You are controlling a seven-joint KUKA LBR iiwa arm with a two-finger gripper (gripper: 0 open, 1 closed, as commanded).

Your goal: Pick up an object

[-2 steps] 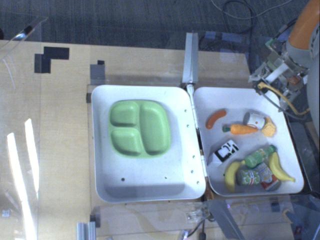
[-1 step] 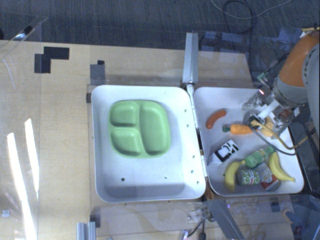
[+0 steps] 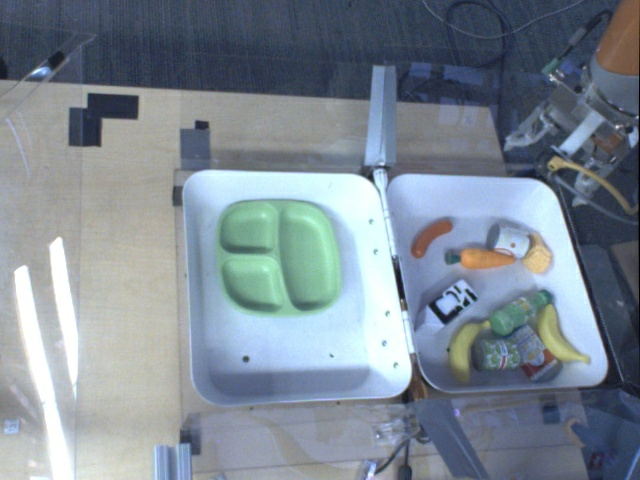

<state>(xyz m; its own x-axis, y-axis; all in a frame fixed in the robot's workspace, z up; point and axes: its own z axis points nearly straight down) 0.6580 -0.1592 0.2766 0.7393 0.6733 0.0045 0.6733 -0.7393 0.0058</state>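
The wooden desk (image 3: 100, 298) carries two white bins side by side: the left bin (image 3: 210, 368) holds a green divided plate (image 3: 279, 255), and the right bin (image 3: 560, 218) holds the loose objects. Among these lie two bananas (image 3: 459, 348) (image 3: 558, 335), a green bottle (image 3: 517, 313) above a green pouch (image 3: 505, 353), a carrot (image 3: 486, 259), a red sausage (image 3: 432, 235), a small can (image 3: 508, 238) and a black-and-white block (image 3: 452, 301). The hand (image 3: 575, 133) hangs at the upper right, beyond the right bin's far corner and apart from every object; whether it is wide or narrow I cannot tell.
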